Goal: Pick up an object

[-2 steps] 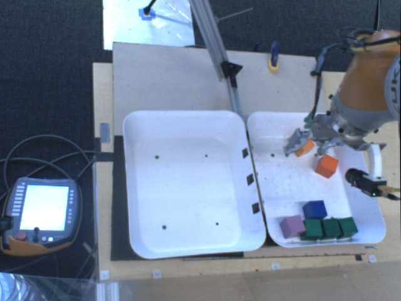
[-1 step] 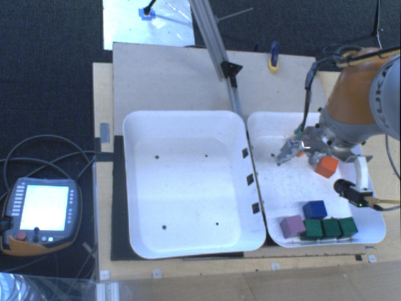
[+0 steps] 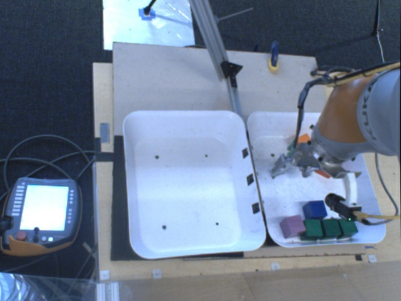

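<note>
With the gripper (image 3: 289,165) parted and holding nothing at right of centre, the arm should descend squarely over the blue block (image 3: 315,209) at lower right.

We see an evenly, brightly lit scene under soft overhead light. The two white bins (image 3: 188,180) are nearly blown out, their walls faintly shaded. A reflective sheet (image 3: 150,14) at upper left glares. Dark carpet (image 3: 44,55) stays dim. Detail is soft and slightly grainy throughout, with shadows weak and short.
</note>
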Available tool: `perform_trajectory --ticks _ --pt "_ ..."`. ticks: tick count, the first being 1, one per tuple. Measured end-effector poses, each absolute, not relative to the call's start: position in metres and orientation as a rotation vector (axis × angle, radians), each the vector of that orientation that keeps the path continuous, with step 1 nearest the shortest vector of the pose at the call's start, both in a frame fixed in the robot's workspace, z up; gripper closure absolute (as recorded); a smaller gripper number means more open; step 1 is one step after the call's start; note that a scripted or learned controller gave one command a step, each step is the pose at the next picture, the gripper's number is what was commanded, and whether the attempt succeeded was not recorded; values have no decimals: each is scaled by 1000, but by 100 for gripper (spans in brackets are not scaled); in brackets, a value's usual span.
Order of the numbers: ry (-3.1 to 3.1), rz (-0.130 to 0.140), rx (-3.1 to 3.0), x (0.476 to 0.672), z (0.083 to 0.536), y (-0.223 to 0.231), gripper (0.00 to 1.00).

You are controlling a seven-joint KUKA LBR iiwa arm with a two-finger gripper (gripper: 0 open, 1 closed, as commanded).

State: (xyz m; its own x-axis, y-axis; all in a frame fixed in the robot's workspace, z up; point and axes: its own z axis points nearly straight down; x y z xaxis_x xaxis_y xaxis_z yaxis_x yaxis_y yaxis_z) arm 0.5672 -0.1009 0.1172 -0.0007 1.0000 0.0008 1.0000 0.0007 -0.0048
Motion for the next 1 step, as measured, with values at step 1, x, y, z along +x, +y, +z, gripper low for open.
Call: perform_trajectory --ticks 1 --pt "-2228 -5 -2218 570 132 -101 100"
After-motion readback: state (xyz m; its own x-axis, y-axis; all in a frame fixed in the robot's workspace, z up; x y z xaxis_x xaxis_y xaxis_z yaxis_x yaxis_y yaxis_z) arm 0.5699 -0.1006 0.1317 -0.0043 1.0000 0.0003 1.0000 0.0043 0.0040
